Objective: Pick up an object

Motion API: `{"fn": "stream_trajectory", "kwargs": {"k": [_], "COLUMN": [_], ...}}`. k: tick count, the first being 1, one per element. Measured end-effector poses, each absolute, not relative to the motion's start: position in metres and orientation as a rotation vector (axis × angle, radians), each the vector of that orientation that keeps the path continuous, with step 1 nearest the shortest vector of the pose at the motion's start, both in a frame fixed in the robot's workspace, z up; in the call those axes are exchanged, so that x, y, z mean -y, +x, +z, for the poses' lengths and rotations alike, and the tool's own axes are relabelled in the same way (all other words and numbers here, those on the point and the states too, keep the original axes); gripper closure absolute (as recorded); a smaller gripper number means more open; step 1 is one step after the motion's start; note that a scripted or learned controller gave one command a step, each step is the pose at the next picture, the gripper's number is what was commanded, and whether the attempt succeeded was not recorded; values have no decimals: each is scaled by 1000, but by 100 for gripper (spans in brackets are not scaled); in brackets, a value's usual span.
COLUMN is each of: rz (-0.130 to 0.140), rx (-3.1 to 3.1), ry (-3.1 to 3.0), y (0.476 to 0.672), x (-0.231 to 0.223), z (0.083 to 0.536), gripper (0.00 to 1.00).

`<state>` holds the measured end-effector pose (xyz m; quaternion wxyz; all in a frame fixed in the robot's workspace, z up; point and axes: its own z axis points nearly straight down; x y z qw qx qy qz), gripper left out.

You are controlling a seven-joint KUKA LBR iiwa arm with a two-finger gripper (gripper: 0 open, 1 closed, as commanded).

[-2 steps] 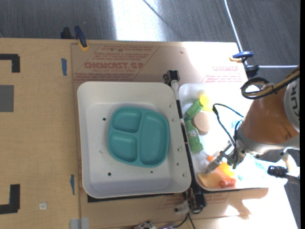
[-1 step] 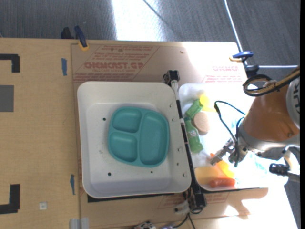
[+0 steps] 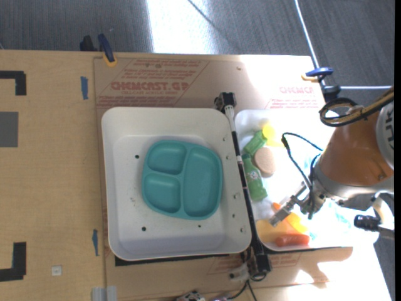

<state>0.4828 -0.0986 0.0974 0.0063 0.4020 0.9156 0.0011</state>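
Orange-banded grey arm (image 3: 357, 155) covers much of the right shallow white bin (image 3: 326, 248), so that bin's far right part and whatever lies under the wrist are hidden. Bright glare washes out the bin floor there; small bluish marks by the arm are too faint to identify. Blue cable (image 3: 301, 142) loops from the wrist across the bin.

Two-finger gripper (image 3: 283, 213) sits low in the right bin, pointing toward the divider between the bins. Whether it is clenched or released cannot be made out: the tip is small, blurred and mixed with the yellow and orange shapes beneath it. Nothing is clearly seen between its tips.

Objects near it: an orange carrot-like piece (image 3: 291, 239) lies just below the gripper near the bin's front edge, on or beside a yellow flat item (image 3: 270, 231). Green bottle-shaped object (image 3: 254, 165) lies along the divider, up from the gripper and apart from it. Tan rounded egg-like object (image 3: 266, 162) sits just beside the green one. Small yellow object (image 3: 268, 132) is at the far end of the bin, well apart from the gripper.

Left shallow white bin (image 3: 119, 187) holds a teal plastic divided plate (image 3: 182, 177) with three compartments, lying flat around the middle. Both bins rest on a brown cardboard sheet (image 3: 156, 83) with red print.
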Motion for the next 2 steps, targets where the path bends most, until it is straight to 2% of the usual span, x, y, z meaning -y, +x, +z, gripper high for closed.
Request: {"fn": "stream_trajectory", "kwargs": {"k": [1,2], "rz": [-2,26], "rx": [-2933,-2591], "ry": [1110,1777], "y": [501,486], "x": [193,214], "z": [86,87], "gripper": [0,0]}}
